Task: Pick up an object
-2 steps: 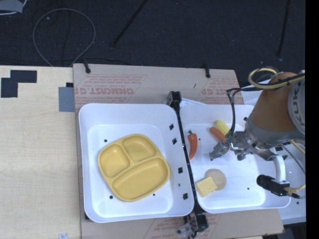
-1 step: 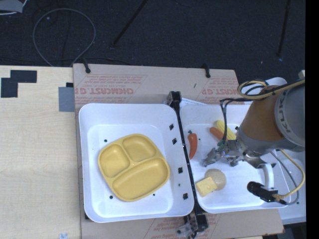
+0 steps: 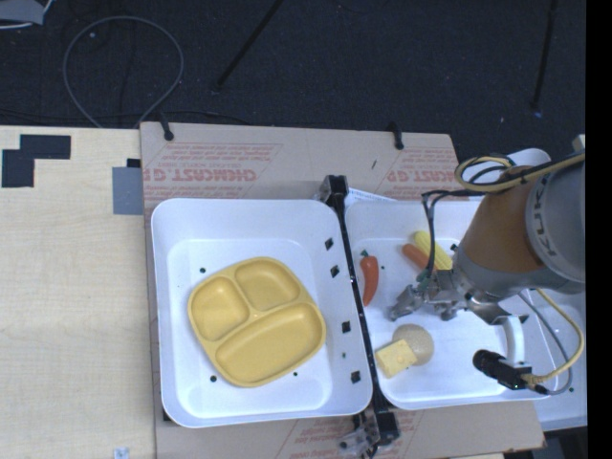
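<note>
nearest the bottom edge, in the right bin (image 3: 402,390), lies a pale yellow block (image 3: 395,358) touching a round beige lump (image 3: 415,341) just behind it. to their right a black piece of the arm's gear (image 3: 501,367) with yellow cable hangs over the bin's corner.

a little further in, the gripper (image 3: 411,300) sits low over the bin floor, just above the lump and close to the divider (image 3: 346,285). its grey fingers point left, toward a red pepper (image 3: 369,277) lying along the bin's left wall. whether the fingers are spread or closed i cannot tell from here; they blur into one grey shape, and i see nothing between them.

behind the gripper, a carrot (image 3: 415,254) and a piece of corn (image 3: 431,250) lie side by side, partly under the arm (image 3: 516,237), which comes in from the right with its orange band over the bin.

the left bin (image 3: 182,256) holds a yellow divided plate (image 3: 256,319). beyond both bins is cardboard (image 3: 287,165), then dark floor with cables.

as for the job, i'd judge it barely under way: every object i can see lies on the bin floor, none lifted. the gripper seems to be at the reaching stage, nearest the pepper and the lump. what is left is the grasp itself and the lift.
</note>
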